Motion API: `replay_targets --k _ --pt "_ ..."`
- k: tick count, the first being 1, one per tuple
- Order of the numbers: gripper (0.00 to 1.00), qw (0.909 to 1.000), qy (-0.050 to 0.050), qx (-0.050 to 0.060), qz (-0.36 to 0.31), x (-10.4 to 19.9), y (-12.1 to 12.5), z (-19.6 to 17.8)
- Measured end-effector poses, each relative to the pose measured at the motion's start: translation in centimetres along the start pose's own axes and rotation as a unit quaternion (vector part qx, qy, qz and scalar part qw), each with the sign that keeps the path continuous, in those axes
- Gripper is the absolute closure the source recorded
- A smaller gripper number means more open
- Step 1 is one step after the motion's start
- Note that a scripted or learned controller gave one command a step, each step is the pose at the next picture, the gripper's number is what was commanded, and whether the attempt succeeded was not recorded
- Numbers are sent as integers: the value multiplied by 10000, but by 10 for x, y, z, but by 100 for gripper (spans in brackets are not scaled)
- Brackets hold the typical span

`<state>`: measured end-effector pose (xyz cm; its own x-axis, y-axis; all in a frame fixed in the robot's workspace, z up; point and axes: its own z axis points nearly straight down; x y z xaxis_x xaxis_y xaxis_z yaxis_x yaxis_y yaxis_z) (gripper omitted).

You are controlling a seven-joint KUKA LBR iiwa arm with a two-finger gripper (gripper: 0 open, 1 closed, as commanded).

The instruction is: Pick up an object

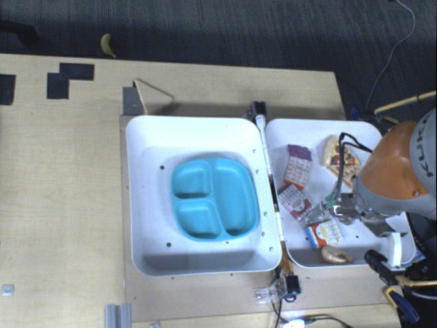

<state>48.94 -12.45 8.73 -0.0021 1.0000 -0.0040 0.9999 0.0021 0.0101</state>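
Note:
The right bin (362,130) holds several small items. A maroon and white packet (298,165) lies at the upper left, with a red and white packet (291,197) just below it. A pizza-like piece (339,157) sits near the top. A white, orange and blue pack (329,234) and a tan lump (334,255) rest near the front wall. My gripper (321,214) hangs low over the middle of this bin, between the red and white packet and the orange pack. The arm's orange band (396,166) hides the bin's right part.
The left bin (147,183) holds a blue divided tray (214,197). A black bar (263,135) runs along the divide between the bins. Cables and clips (287,289) lie at the bench's front edge. Bare wooden bench (61,203) stretches to the left.

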Motion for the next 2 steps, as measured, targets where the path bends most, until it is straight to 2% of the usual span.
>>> replay_targets --k 1,2 --pt "100 10000 -1 -30 -14 0 2 -11" --pt "100 10000 22 18 -5 -38 32 0"
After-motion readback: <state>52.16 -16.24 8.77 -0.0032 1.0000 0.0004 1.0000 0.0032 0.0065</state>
